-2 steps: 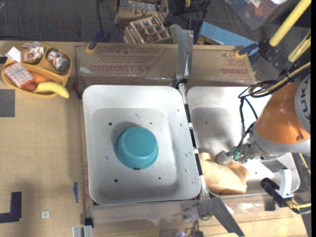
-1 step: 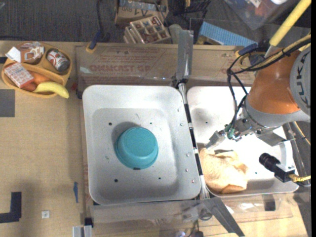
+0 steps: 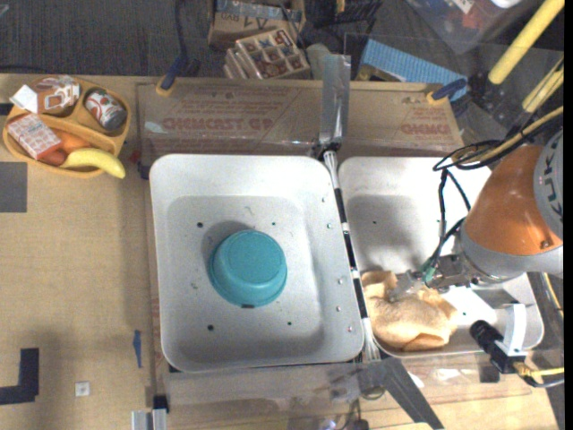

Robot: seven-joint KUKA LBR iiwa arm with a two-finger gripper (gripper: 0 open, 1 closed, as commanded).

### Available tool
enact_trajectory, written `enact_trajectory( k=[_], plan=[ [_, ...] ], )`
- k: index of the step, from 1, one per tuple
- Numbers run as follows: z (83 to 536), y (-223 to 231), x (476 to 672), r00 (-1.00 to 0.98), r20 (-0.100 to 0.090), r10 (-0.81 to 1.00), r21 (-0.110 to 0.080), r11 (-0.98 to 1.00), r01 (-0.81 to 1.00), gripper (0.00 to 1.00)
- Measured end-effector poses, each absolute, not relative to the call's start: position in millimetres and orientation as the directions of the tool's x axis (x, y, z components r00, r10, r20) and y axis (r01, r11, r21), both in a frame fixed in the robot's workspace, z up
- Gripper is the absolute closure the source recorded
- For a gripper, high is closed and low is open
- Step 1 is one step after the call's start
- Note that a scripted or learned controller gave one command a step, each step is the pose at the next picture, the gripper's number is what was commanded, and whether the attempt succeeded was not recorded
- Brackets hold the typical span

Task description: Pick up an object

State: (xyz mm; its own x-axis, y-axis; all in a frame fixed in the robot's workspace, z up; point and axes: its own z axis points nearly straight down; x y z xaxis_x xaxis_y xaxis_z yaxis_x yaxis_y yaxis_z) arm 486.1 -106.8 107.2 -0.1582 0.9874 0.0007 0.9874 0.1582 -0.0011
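- The arm (image 3: 510, 213) reaches in from the right and bends down over the right bin (image 3: 394, 204), with its gripper (image 3: 414, 285) low at the near left corner of that bin.
- Right under the gripper lies a tan, lumpy thing that looks like a soft bread-shaped toy (image 3: 407, 316), pushed up against the bin's left wall and near rim.
- From where I stand I cannot tell whether the gripper is parted or clenched, nor whether it has anything in it; the metal tip sits on or just above the toy's top edge.
- The toy looks light and squashy to me, so it would likely give under a pinch and might fold or slip out. I'd take it across the thicker rounded middle, not the thin flap at the upper left.
- Room is tight: the wall between the two bins is just beside the toy, and the near rim is close too. The far half of the right bin is bare, so lifting straight up and back looks the safest way out.
- In the left bin (image 3: 179, 204) a teal bowl (image 3: 249, 268) sits upside down near the middle, well apart from the walls. It is stiff and smooth, a harder thing to pinch.
- A yellow tray of toy food (image 3: 63, 133) sits far off at the bench's left.
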Motion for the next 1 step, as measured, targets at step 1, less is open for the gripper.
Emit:
enact_trajectory(
  k=[1],
  plan=[
    [89.9, -149.1, 501.6, -0.055, 0.0, 0.998, 0.01, 0.055, 0.998, 0.0]
  ],
)
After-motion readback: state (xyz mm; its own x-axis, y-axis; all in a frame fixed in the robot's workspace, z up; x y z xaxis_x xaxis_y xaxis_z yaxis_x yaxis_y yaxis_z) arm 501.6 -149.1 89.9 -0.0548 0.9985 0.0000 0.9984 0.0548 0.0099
